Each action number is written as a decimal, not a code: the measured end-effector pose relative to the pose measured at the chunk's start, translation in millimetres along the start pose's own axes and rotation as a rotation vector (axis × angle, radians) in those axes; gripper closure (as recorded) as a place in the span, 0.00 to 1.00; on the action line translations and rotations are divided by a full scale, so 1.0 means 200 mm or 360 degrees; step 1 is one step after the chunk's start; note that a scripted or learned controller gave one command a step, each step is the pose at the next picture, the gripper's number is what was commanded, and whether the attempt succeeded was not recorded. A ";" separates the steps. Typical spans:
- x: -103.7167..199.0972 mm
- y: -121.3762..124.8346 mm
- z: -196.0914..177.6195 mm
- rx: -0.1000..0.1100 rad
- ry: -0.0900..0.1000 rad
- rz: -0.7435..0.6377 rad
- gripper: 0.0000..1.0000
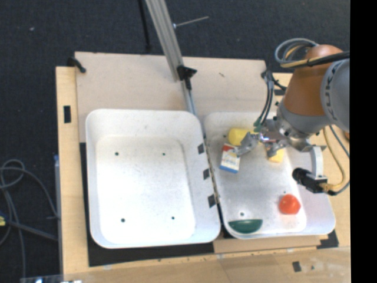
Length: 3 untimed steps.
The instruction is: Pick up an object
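Reaching in from the right, the arm [309, 93] hangs low over the right bin [312, 220]. Its end effector [254, 141] sits in the top part of that bin, close to three small things. I cannot tell how far open it is, or if it has hold of anything, because the arm's big orange and grey wrist covers much of it.

Just left of the end effector lies a yellow ball [236, 136]. Right under the ball, and touching it or nearly so, is a small box [230, 158] in white, red and blue, lying tilted. It looks like it has a label, but the writing is too small and blurry to read. A yellow block [275, 154] peeks out from under the wrist.

I think the arm is held here because these things sit close together, so it has the best chance to grab one. The box or the ball looks like the one it wants.

Farther down the bin, well apart, sit an orange ball [289, 204] and a dark green bowl [245, 224] at the front edge. The left bin [144, 178] sits beside it on the table [118, 75].
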<state>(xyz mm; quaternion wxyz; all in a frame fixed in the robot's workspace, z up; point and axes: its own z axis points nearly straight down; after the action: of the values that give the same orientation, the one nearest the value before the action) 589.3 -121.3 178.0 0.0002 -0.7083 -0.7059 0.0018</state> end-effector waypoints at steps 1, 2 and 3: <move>-0.04 -0.02 0.31 0.0004 0.0000 -0.0002 0.00; -0.04 0.00 0.23 -0.0013 0.0004 0.0008 1.00; -0.02 0.04 -0.08 -0.0017 0.0001 -0.0010 1.00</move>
<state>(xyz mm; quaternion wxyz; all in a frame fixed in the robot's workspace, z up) 596.3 -125.7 193.8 -0.0033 -0.7061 -0.7081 -0.0023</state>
